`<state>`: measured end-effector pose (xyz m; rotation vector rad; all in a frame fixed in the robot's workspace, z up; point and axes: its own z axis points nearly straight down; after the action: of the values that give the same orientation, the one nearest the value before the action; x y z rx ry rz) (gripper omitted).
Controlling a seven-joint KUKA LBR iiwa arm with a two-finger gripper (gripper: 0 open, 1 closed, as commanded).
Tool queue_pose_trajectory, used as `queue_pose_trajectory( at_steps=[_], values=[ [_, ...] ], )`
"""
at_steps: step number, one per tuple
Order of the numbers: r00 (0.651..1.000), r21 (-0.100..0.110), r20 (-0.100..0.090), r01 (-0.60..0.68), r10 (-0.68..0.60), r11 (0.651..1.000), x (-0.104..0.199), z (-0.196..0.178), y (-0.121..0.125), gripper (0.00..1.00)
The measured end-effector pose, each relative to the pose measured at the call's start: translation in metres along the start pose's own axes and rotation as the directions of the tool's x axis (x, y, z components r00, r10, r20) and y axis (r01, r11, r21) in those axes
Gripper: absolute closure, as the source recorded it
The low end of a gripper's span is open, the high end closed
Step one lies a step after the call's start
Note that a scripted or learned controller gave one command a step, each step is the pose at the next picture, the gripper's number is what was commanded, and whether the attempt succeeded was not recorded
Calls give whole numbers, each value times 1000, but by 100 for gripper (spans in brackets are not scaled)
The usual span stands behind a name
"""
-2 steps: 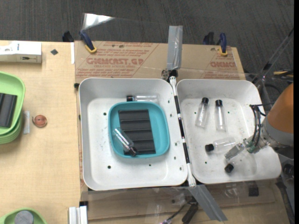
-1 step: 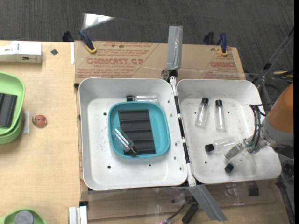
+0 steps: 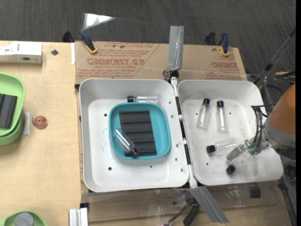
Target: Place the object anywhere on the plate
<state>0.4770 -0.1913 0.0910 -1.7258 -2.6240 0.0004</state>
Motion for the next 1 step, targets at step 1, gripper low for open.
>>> queue_pose_trajectory(
  at_steps=[1],
  values=[
    [1000,0,0,0,0,1000,0,0,0,0]
  ],
)
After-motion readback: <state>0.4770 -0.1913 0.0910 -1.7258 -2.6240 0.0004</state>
